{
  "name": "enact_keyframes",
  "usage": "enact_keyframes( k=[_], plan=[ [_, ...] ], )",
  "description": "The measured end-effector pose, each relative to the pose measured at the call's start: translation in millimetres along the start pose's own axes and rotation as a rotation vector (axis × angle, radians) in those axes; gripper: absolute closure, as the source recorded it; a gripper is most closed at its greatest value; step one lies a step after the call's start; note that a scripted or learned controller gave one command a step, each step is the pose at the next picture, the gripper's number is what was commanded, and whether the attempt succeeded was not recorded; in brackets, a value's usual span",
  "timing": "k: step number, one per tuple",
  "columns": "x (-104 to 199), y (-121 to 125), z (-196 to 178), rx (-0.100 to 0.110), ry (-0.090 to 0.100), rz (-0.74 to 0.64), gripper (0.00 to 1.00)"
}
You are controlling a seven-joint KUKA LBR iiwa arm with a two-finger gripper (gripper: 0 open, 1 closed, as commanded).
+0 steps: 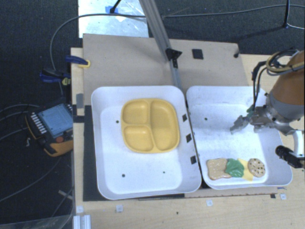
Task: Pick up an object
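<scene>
Near right bin (214,104) front: tan toast (218,169), green leaf (234,167), spotted cookie (256,167). Gripper (243,123) above, open/closed unclear.

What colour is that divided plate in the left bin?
Yellow: the divided plate shows plainly in the camera view.

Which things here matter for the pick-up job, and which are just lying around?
Part of the job:
- two-finger gripper, above the right white bin
- tan bread-shaped toy
- green leaf-shaped toy
- yellow flat piece
- round speckled cookie toy

Lying about:
- yellow three-compartment plastic tray in the left white bin
- blue-screened handheld pendant on the floor
</scene>
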State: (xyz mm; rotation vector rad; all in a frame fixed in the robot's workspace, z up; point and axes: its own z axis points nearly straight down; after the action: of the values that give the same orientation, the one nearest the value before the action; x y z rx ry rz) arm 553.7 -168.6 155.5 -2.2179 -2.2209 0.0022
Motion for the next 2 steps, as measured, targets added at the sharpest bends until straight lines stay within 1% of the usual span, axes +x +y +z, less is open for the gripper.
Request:
enact_keyframes(
  k=[1,2],
  plan=[
    [2,4,42,-0.002,-0.001,0.001,0.0],
    [2,6,69,-0.007,-0.002,0.001,0.0]
  ],
)
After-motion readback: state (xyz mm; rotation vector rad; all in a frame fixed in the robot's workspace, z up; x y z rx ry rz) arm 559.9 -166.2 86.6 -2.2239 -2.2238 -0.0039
